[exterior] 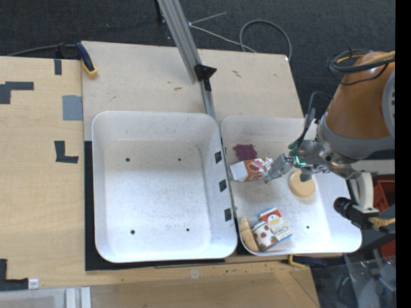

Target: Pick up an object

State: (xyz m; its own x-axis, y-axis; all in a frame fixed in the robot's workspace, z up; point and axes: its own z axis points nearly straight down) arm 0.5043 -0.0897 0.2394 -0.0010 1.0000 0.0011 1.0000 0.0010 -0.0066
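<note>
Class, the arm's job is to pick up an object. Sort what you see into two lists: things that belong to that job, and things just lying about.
Job:
gripper
red-and-white packet by the gripper
dark purple piece
round tan object
small printed carton
right bin holding them

Lying about:
left bin
yellow-handled clamp
grey tape patch
cable loop

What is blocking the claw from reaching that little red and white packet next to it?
Nothing visible. The gripper hangs in the right bin, right beside the red and white packet, with no object between them. The purple piece lies just behind the packet, and the tan round piece sits off to the gripper's other side.
</note>
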